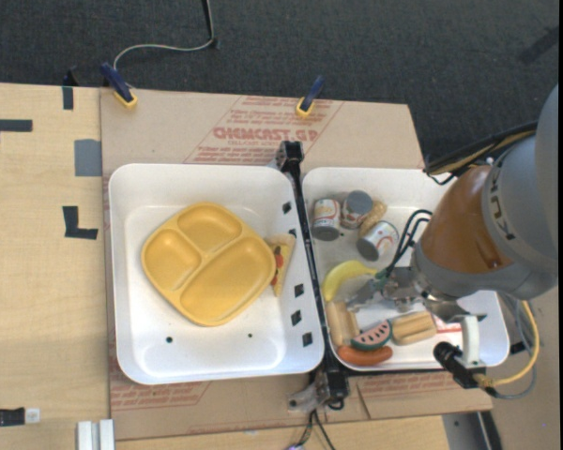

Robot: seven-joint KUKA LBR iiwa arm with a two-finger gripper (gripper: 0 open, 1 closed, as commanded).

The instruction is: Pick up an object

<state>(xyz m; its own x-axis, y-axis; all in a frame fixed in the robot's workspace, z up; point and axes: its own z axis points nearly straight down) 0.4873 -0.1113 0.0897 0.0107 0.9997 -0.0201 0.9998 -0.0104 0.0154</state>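
I see my tool (pixel 387 289) low in the right white bin (pixel 493 345), over the yellow toy banana (pixel 345 275); can't tell its state. Small tins (pixel 327 216), a watermelon slice (pixel 375 334) and a tan bread block (pixel 413 327) lie nearby. A yellow divided plastic plate (pixel 206 262) sits in the left bin (pixel 131 251).

— Item: arm (pixel 521 209), single. Condition and placement?

— Grey body, entering from the right edge and reaching leftward at a downward slant. Orange band (pixel 460 228) above the wrist, facing the camera.

— Wrist?

— Bent down; dark cable (pixel 411 232) looped along its left side.

— Gripper (pixel 383 289)?

— Metal-grey, low, at the left end of the arm, pointing left and down. Jaws: small and partly hidden by the wrist; spread not legible.

— Other fittings?

— White block with red mark (pixel 464 331) on the near side; yellow cable (pixel 516 368) trailing beneath.
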